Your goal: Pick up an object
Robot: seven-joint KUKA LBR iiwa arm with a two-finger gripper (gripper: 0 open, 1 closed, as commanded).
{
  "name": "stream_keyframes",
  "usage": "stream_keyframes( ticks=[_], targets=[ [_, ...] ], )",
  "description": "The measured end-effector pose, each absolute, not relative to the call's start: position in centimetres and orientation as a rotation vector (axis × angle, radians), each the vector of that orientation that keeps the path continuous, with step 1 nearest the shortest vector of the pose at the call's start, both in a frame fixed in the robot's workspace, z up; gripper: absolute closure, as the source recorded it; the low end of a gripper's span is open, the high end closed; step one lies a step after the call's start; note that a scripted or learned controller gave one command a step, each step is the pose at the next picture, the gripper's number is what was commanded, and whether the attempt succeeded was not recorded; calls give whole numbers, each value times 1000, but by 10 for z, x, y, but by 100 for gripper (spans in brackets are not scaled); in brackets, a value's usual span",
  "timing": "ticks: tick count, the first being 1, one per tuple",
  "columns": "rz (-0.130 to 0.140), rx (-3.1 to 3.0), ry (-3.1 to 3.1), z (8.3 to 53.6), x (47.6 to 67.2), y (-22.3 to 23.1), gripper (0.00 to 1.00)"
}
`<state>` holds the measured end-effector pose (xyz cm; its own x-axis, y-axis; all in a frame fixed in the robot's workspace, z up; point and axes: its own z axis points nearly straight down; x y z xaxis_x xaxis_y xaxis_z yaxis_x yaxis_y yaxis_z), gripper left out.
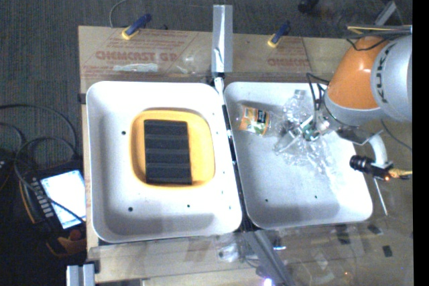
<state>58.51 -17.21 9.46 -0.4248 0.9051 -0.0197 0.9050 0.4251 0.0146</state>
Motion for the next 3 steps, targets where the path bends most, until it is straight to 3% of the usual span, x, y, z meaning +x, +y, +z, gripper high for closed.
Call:
stream_keyframes(
  ticks=[1,2,3],
  targets=[
    [5,1798,2570,94,621,-203,0],
    [4,1797,2573,103,621,-202,100],
    [9,1819,2532,95,549,-171,100]
  ],
)
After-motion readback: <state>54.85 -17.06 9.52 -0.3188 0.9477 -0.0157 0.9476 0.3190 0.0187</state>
